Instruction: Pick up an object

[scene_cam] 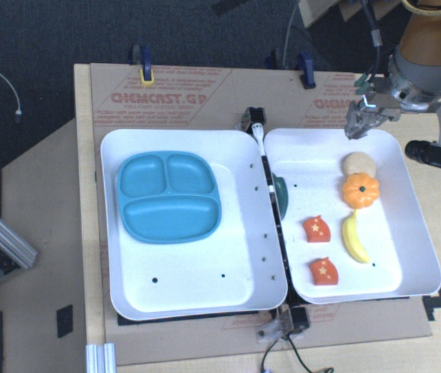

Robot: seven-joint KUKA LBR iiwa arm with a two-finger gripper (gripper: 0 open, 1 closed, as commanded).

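Note:
In the right bin (407, 208) lie a beige round piece (358, 162), an orange pumpkin (360, 190), a yellow banana (355, 238) and two red blocks with a star (316, 228) (323, 270). A dark green piece (280, 195) rests against that bin's left wall. My gripper (358, 123) hangs above the bin's far edge, just beyond the beige piece, with nothing seen between its fingers.
The left bin (119, 286) holds a blue divided plate (169, 196). Both bins sit on a cardboard sheet (204, 92) held by blue clamps (145, 62). The orange-banded arm (430, 29) comes in from the upper right.

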